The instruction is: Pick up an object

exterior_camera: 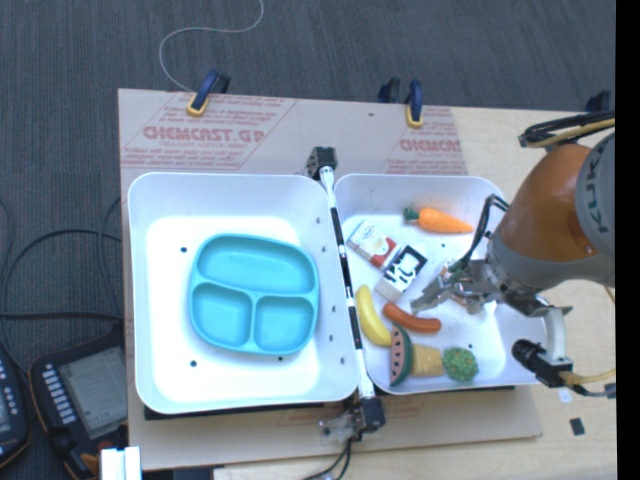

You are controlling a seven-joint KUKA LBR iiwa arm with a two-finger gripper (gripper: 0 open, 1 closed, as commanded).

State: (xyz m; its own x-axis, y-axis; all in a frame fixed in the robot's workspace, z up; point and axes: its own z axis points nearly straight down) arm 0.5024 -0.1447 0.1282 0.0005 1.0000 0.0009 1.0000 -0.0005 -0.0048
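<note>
Camera view has the gripper [437,293] down in the right bin [380,190], fingers apart with nothing between them, hovering right over the toy hot dog [411,319] beside the banana [372,317].

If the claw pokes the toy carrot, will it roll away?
Probably a little. The carrot looks round and tapered, so it would likely roll in a curve, not straight. It lies near the right bin's far wall, which may stop it. It looks like smooth plastic, so likely stiff, light and a bit slippery.
</note>
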